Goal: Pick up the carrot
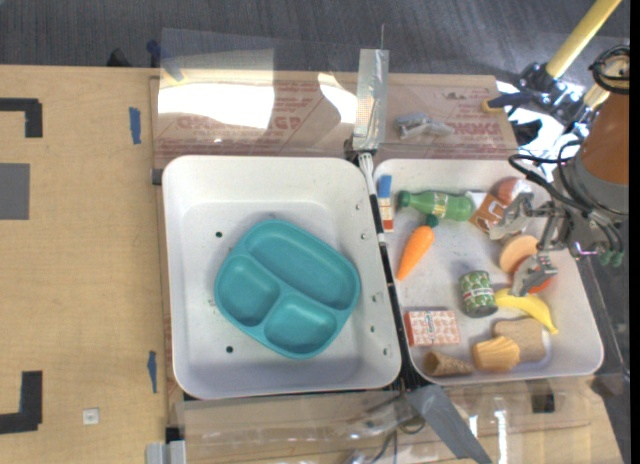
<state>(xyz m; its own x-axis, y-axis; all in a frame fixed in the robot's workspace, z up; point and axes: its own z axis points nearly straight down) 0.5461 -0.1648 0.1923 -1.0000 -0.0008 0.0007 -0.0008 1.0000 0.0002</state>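
Two shallow white bins sit side by side on a wooden bench, seen from above at a slant. The left bin (190, 352) holds a teal divided plate (287, 287) with three compartments, lying near its middle.

The right bin (590, 347) holds a scatter of toy foods. The carrot (415, 250), orange with a small green top, lies tilted near the bin's left wall, its green end up and to the right. Just above it lies a green bottle (438, 205) with a red cap, on its side. Below the carrot sits a small red-and-white box (433, 327); its print is too small to read. Near it are a green can (477, 292), a banana (530, 307), a bread slice (525, 340) and an orange wedge (497, 353).

The gripper (540, 272) reaches in from the right, over the bin's right half, beside an orange round piece (518, 250) and well apart from the carrot. Whether it is spread or pressed together cannot be told.

Behind the bins lies a clear sheet over cardboard with red lettering, too faint to read.
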